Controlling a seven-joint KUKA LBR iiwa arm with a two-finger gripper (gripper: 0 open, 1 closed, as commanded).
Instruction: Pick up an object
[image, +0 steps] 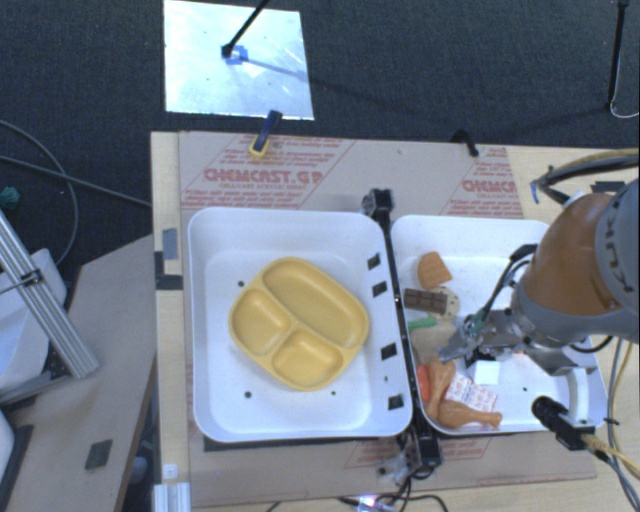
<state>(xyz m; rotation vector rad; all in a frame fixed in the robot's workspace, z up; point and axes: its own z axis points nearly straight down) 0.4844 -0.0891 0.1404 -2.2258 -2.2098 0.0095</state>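
Note:
The right bin (500, 245) holds several small food-like items: an orange chunk (433, 268), a brown bar (427, 299), a green piece (421, 323), a red-orange piece (425, 380), a white and red packet (456, 386), a tan drumstick shape (468, 416) and a small white block (487, 372). My gripper (466, 340) hangs low over the middle of this bin, just right of the green piece and above the packet. The arm's body hides the bin's right part.
The left bin (215, 240) holds a yellow three-compartment plate (300, 322). A black divider with clips (392, 300) runs between the bins. A metal sheet (238, 58) lies beyond the bench, and cables trail at the right.

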